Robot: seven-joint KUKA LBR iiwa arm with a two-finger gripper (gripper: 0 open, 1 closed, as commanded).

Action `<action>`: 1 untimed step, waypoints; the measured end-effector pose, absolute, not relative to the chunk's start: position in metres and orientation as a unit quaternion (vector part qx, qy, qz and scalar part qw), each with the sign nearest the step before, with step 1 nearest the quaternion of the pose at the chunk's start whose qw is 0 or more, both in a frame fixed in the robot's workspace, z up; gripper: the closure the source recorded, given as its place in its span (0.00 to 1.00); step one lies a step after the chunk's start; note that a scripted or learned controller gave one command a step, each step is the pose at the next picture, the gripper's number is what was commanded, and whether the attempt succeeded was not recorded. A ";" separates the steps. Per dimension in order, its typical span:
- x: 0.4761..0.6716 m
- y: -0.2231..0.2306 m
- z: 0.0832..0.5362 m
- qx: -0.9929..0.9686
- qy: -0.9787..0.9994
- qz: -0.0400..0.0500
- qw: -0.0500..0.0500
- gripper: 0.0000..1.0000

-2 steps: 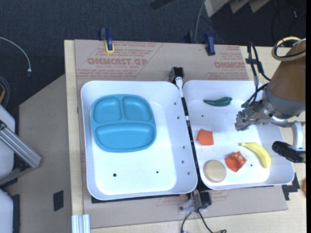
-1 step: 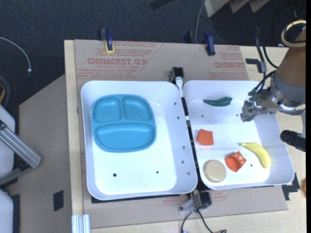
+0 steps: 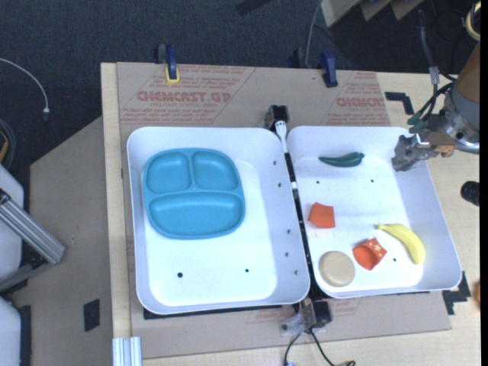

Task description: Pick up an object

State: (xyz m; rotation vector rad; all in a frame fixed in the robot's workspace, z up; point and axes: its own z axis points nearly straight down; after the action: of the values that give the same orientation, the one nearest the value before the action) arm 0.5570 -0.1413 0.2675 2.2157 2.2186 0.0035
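Observation:
The right bin (image 3: 427, 204) holds a dark green pepper (image 3: 342, 159) near its back, an orange block (image 3: 322, 215) in the middle, a yellow banana (image 3: 405, 241) at the right, a small red piece (image 3: 370, 253) beside it, and a tan round disc (image 3: 336, 268) at the front. My gripper (image 3: 406, 155) hangs over the bin's back right corner, right of the pepper and apart from it. Nothing shows between its fingers.
The left bin (image 3: 259, 265) carries a blue divided plate (image 3: 194, 193). Clamps (image 3: 171, 61) hold the brown board at the back. Cables and the arm's wrist (image 3: 465, 113) crowd the upper right.

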 end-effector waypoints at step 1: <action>0.582 -0.091 0.263 0.705 0.709 0.001 0.002 1.00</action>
State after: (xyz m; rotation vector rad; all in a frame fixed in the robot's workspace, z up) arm 0.5822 -0.0906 0.2630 2.2131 2.2251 0.0039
